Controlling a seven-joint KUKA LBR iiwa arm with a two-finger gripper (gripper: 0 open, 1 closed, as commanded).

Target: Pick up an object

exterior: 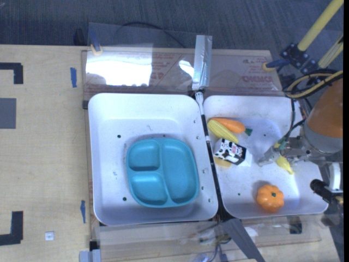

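Two shallow white bins are sitting side by side on the bench. The left bin [103,146] is holding a blue divided tray [162,171], lying flat near the middle. The right bin [248,201] is holding several small things: a carrot [232,125] and a corn cob [222,130] lying together near the upper left, a small black-and-white cow-patterned box [229,152] just below them, and an orange pumpkin [270,196] sitting near the lower right. The arm [326,119] is reaching in from the right, and its gripper [275,153] is hanging low over the right bin's right half, with a small yellow piece [285,163] just beside its tip. The gripper is small and blurred, so how far its jaws are standing apart, and whether the yellow piece is between them, cannot be told.
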